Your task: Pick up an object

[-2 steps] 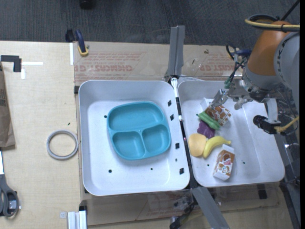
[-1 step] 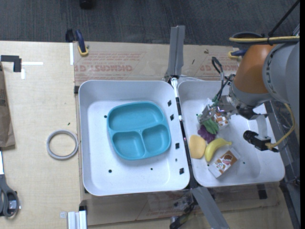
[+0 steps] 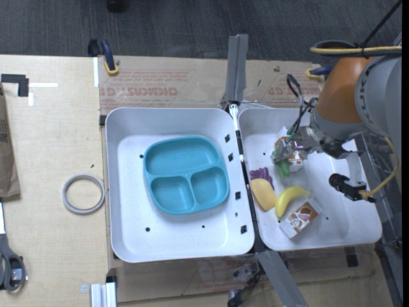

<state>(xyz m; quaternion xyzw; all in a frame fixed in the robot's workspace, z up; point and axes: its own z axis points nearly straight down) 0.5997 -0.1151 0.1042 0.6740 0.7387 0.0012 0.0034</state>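
Note:
The right bin (image 3: 358, 232) holds several small items. A yellow banana (image 3: 291, 198) lies near its middle. A yellow lemon-shaped piece (image 3: 263, 194) lies to the banana's left, and a purple piece (image 3: 260, 173) sits just above that. A small printed carton (image 3: 299, 218) lies below the banana. My gripper (image 3: 287, 152) reaches in from the right and hangs low over the bin's upper left part. It is right at a small green, red and white item (image 3: 293, 162) that it partly hides. Whether that item is held I cannot tell.
The left bin (image 3: 121, 235) holds a blue divided tray (image 3: 185, 174). A grey tape ring (image 3: 83, 193) lies on the bench to the left, with scissors (image 3: 11, 267) at the bottom left. A grey post (image 3: 236, 66) rises behind the bins' shared wall. Cables (image 3: 374, 184) hang by the arm.

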